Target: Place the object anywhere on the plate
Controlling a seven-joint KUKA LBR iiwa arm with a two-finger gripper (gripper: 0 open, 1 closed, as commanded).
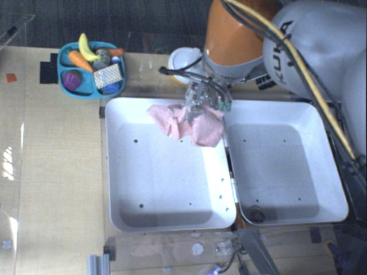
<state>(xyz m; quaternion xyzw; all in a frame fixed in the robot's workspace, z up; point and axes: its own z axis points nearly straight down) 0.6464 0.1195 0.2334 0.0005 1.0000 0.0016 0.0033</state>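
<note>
A crumpled pink cloth (192, 126) lies at the top right corner of the left bin (143, 193), one end against the wall between the bins. My gripper (196, 111) comes straight down onto the cloth's upper middle. Its fingers are shut on a bunched fold of the fabric. The blue divided plate (64, 90) sits on the bench beyond the left bin's top left corner. It carries a banana, a carrot, a purple piece and a patterned sponge. The plate is well to the left of the gripper.
A white cup (182, 59) stands on the bench just behind the gripper. The right bin (287, 171) lies under the arm's wrist and orange band. The bin walls rise between the cloth and the plate.
</note>
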